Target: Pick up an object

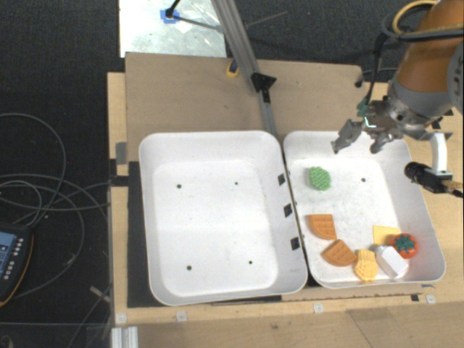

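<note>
We see our gripper (360, 140) hanging with its fingers spread open and empty above the far edge of the right bin (429, 232). The nearest thing, a green bumpy piece (319, 177), lies alone on the bin floor, down and to the left of the fingers.

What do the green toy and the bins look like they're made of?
The green toy looks like matte moulded plastic or rubber, going by its bumpy surface; which one is unclear. The bins look like thin, smooth white plastic, with rounded corners and shallow lipped walls.
</note>
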Controlling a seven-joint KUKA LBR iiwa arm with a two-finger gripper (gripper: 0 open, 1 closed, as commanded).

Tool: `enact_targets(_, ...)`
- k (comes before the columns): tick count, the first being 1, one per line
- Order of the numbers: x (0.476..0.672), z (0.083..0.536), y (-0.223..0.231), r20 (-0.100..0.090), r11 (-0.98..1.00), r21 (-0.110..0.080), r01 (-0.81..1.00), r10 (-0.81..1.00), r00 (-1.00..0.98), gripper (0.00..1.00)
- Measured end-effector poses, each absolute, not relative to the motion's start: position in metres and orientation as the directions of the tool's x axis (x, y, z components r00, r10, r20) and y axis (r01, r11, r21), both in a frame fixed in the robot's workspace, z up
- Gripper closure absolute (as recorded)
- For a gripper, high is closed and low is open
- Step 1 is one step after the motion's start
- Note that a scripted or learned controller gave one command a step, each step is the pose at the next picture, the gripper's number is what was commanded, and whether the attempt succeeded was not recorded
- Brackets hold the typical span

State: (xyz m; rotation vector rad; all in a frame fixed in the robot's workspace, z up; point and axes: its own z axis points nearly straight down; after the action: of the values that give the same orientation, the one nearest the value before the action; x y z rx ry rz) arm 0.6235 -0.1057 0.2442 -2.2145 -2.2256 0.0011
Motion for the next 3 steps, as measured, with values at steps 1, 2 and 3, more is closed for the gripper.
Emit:
enact_targets(1, 0.624, 0.246, -0.106, 0.0, 0.005, 0.001, 1.0, 1.0, -0.005, 0.0)
enact_targets(2, 0.622, 0.185, -0.1, 0.001, 0.003, -0.003, 1.0, 1.0, -0.003, 0.0)
enact_targets(3, 0.623, 0.122, -0.102, 0.001, 0.001, -0.004, 1.0, 1.0, -0.001, 0.0)
